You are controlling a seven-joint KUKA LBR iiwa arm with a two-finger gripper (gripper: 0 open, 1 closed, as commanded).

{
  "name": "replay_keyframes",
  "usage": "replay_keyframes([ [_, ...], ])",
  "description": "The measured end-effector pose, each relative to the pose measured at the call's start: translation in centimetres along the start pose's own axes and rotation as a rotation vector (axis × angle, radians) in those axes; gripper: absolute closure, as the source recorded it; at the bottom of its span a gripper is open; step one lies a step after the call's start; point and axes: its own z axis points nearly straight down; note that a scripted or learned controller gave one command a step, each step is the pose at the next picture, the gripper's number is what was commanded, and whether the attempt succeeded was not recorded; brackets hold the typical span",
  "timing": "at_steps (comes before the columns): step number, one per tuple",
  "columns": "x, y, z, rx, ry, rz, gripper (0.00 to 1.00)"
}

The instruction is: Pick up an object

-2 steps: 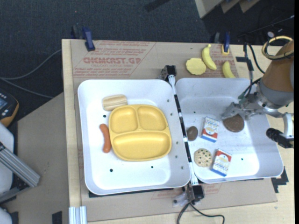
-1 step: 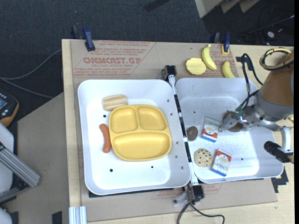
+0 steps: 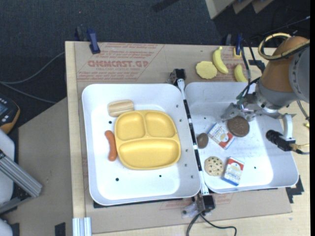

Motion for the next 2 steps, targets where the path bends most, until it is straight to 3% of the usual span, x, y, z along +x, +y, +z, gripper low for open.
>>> replay_keyframes([
  [1,0.7,-2.9,0.0,0.009,0.003,0.006,0.00],
  [2,-1.8,1.0,0.0,0.000,-0.001,0.003,0.00],
])
